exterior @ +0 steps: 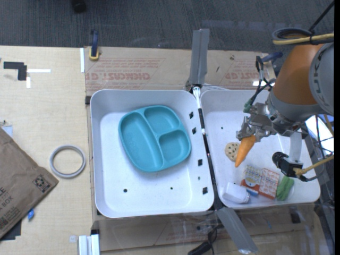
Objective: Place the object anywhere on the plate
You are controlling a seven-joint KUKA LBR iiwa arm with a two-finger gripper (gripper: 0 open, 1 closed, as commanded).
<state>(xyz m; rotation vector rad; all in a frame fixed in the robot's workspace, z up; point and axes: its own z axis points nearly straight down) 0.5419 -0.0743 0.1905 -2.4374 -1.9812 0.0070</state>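
Blue plate [154,137], orange carrot [243,151], white bins [106,195], speckled tan cookie [231,151]

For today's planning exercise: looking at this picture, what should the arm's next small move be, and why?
Probably lift a little, then carry left toward the blue plate. The orange carrot hangs from the gripper between its fingers, over the right bin beside a cookie, while the plate lies in the left bin, past the rims between.

Smooth matt teal plastic plate [154,137]

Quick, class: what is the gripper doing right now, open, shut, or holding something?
Gripper: shut on the orange carrot, which hangs over the right bin.
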